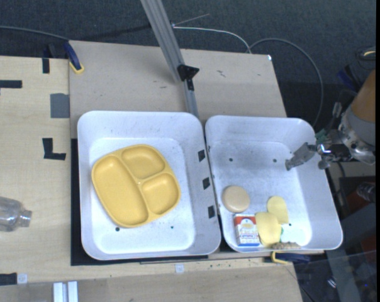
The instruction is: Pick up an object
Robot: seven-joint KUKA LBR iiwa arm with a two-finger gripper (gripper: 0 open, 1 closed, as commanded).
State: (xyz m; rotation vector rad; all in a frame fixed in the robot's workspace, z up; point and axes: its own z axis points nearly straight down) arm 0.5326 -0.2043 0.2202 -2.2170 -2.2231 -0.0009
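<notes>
Objects to choose from: four small things lie huddled in the near end of the right bin (265,131); the far end of that bin is bare.
Round disc: the tan disc (236,199) lies flat and a little apart from the others. It looks light and rigid, perhaps a toy biscuit. Its low, smooth edge could slip, so I would take it across its width with fingers straddling it.
Small box: the red and white box (246,229) lies flat against the near wall. Likely light card or plastic with stiff sides; its long sides seem the best hold, though the wall crowds one end.
Yellow pieces: the larger yellow lump (268,228) touches the box, and the smaller yellow piece (277,207) sits just behind it. Both look smooth and rounded, probably hollow plastic, so liable to squirt out of a pinch.
Easiest pick: my judgement is the disc, since it has free space around it.
Yellow tray: the divided tray (135,184) in the left bin (89,143) is broad and shallow, poorly suited to a narrow pinch except at its rim.
Gripper: the gripper (301,155) sits at the right bin's right side, above the floor, well apart from the cluster. Whether its fingers are wide or narrow I cannot tell; nothing is seen between them.
</notes>
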